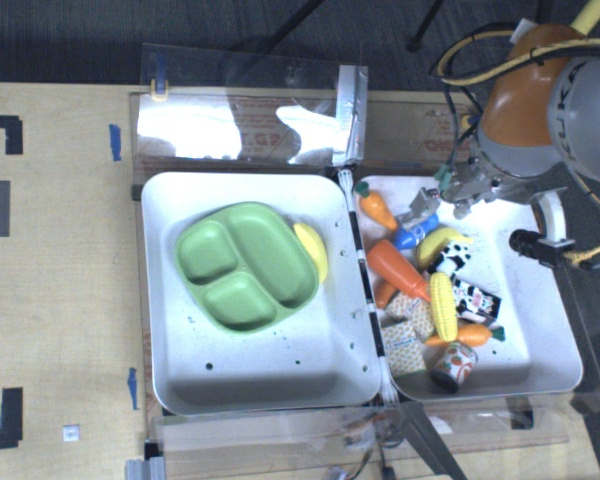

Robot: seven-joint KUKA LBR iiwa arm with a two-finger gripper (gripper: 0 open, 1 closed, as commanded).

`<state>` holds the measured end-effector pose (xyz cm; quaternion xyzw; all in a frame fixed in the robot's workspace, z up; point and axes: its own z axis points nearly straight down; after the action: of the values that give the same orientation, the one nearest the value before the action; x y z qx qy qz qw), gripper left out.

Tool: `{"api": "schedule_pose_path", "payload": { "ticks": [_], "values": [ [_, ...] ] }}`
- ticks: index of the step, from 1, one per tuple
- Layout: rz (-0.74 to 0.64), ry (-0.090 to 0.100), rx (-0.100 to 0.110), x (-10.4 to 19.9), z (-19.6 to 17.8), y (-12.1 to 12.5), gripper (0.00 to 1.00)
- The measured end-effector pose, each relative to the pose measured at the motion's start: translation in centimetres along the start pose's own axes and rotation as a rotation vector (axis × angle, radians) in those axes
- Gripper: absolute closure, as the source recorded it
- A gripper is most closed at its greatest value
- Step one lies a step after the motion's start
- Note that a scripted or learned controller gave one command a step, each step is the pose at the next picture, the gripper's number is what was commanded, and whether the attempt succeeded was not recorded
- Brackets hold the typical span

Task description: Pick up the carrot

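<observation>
In the left white bin (170, 368) I see a green sectioned plastic plate (245, 265) with a yellow banana-like toy (313, 250) tucked beside it. The large orange plastic carrot (398, 269) lies in the right bin's heap (left side, reachable). My grey metal gripper (442, 192) hovers just beyond it; I cannot tell its fingers' spread.

Grey arm (587, 118) with a rounded orange band (525, 93) above the wrist. Yellow and black cables (480, 53) loop over the band. The wrist carries a pale metal gripper (435, 203) with a small green mark.
</observation>
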<state>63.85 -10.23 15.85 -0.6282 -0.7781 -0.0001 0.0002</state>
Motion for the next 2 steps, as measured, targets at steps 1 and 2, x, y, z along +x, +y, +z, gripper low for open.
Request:
{"api": "schedule_pose_path", "payload": {
  "ticks": [1, 2],
  "values": [
    [-0.230, 0.004, 0.010, -2.9, 7.3, 2.1, 0.00],
    [-0.211, -0.004, -0.005, -4.8, 3.0, 2.0, 0.00]
  ]
}}
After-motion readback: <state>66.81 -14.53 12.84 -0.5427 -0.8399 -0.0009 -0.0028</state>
